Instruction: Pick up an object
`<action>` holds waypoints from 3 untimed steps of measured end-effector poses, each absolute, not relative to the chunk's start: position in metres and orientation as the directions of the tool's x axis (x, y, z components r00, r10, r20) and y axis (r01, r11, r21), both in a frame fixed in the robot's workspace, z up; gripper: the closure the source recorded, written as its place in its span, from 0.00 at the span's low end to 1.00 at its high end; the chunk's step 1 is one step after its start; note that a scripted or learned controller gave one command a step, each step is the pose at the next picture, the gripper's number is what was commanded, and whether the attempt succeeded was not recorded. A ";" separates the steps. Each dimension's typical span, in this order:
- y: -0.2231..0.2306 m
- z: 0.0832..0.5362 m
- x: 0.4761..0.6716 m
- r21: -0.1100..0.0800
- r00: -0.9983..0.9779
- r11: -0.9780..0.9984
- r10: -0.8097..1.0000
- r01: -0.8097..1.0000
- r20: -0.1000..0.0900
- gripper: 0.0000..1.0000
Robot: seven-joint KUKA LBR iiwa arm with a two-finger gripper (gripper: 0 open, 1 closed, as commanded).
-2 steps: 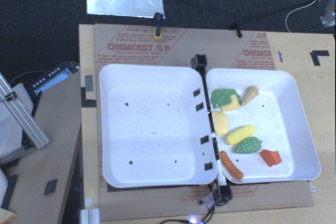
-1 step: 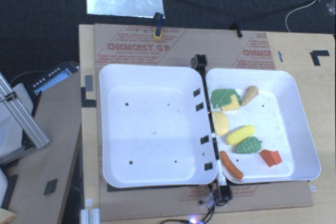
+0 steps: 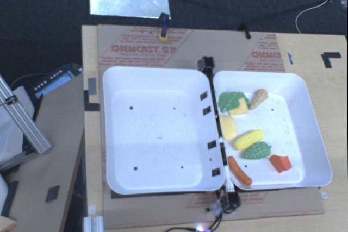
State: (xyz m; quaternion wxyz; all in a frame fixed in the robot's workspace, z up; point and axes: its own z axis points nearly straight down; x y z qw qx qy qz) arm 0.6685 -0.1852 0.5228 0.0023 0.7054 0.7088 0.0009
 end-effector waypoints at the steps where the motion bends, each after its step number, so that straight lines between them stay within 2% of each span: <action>1: -0.172 0.536 0.669 0.004 -0.004 0.004 1.000 1.000 -0.001 1.00; 2: -0.209 0.535 0.668 0.003 0.001 -0.001 1.000 1.000 -0.003 1.00; 3: -0.206 0.535 0.669 0.003 -0.004 0.004 1.000 1.000 -0.002 1.00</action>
